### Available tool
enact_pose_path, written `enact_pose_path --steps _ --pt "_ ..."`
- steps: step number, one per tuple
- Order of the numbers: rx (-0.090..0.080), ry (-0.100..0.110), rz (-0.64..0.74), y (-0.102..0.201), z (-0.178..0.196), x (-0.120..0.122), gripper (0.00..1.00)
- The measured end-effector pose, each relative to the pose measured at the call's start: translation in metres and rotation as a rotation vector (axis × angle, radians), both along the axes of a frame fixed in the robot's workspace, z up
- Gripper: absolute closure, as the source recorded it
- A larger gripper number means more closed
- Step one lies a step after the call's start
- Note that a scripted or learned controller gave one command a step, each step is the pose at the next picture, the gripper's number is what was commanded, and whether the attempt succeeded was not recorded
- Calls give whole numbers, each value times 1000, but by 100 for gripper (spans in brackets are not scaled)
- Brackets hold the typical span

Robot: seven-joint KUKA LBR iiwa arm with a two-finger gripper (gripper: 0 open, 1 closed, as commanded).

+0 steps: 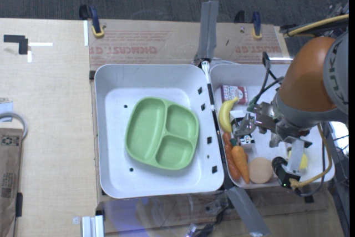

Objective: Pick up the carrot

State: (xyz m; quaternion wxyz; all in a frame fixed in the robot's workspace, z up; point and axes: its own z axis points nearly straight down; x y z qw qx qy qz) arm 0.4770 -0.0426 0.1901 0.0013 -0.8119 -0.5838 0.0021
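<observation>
The orange carrot [240,160] lies lengthwise in the right bin [260,71], near its left wall and towards the front. Its upper end, with a bit of green, sits just below my gripper [243,130]. The gripper hangs low over the bin between the banana and the carrot's top. The view is too cluttered there to show whether it touches the carrot.
A yellow banana [225,113] lies just left of the gripper. A round tan object [259,170] sits beside the carrot, and a red-and-white packet [233,92] lies at the back. A yellow item [302,162] is under the arm. The left bin [111,119] holds a green divided plate [162,133].
</observation>
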Motion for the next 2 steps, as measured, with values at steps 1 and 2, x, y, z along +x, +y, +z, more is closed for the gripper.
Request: enact_pose_path --steps 1,2 --pt "2 -15 -399 -43 -79 4 0" --pt "17 -24 -704 -46 -86 9 0"
